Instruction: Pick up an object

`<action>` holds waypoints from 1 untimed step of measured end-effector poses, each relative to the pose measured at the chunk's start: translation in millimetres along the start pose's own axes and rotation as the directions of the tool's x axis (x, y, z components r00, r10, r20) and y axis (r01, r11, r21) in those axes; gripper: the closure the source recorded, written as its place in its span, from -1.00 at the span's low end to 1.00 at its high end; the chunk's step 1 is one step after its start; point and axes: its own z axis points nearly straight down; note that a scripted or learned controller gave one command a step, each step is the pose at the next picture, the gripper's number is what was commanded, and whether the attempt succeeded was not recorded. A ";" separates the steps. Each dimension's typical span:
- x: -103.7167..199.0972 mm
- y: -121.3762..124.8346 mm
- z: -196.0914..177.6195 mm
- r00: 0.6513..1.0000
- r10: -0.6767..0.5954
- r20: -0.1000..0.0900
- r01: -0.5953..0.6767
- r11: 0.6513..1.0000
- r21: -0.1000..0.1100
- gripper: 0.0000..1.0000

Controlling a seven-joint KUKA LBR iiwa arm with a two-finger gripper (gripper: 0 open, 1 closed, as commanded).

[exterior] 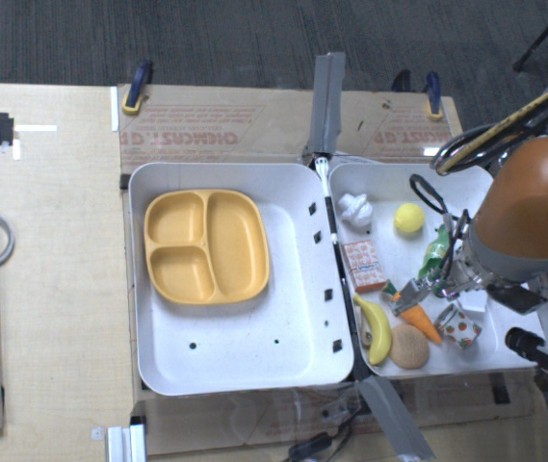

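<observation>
Orange carrot [418, 320] (tapered, lying flat), hand [444, 285] just above

Cardboard sheet [283, 123] behind the bins bears inverted red print, apparently "CHEMCAST GP"; remaining print illegible.

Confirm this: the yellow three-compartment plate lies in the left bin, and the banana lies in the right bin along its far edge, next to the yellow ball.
Not quite. In the camera view the curved yellow banana lies along the near-left side of the right white bin, beside the round brown bun, away from the small yellow ball. The yellow three-compartment plate does lie in the left white bin.
</observation>
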 end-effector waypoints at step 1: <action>-21.9 -13.5 50.8 0.948 -0.318 0.002 0.318 0.948 -0.003 -1.00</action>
